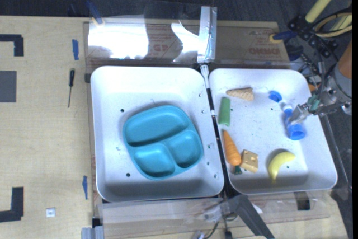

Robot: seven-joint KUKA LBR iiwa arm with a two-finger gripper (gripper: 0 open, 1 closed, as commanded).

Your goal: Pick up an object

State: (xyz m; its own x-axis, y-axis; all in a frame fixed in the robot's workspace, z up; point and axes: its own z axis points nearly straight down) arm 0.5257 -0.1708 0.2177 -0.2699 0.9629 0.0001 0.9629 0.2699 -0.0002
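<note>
You're looking at two white bins sitting side by side on the bench [39, 120]. The left bin [106, 87] is carrying a blue divided tray [162, 141], lying at a slant, its single large compartment toward the far-left corner. The right bin [263, 76] is holding the loose items.

The end effector [306, 109] is reaching in over the right bin's right rim, near a blue bottle [292, 120]. You can't tell whether it's released or clenched; it's too small and cluttered there. The bottle's long axis is running roughly near-to-far, wide blue end toward the near side. A small blue cap [274, 96] is sitting just beyond it.

Along the left wall, a green stick [225, 111] is lying near-to-far, almost parallel to the divider. Just below it a carrot [231, 150] is pointing its thin end toward the near-right, green top at the near end. A tan cracker block [250, 161] is touching or just beside the carrot's tip. A yellow banana [279, 162] is curving near the near-right corner. A beige wedge [240, 94] is lying across the far side, long axis left-to-right.

Open floor is showing in the right bin's middle, between the green stick and the bottle.
</note>
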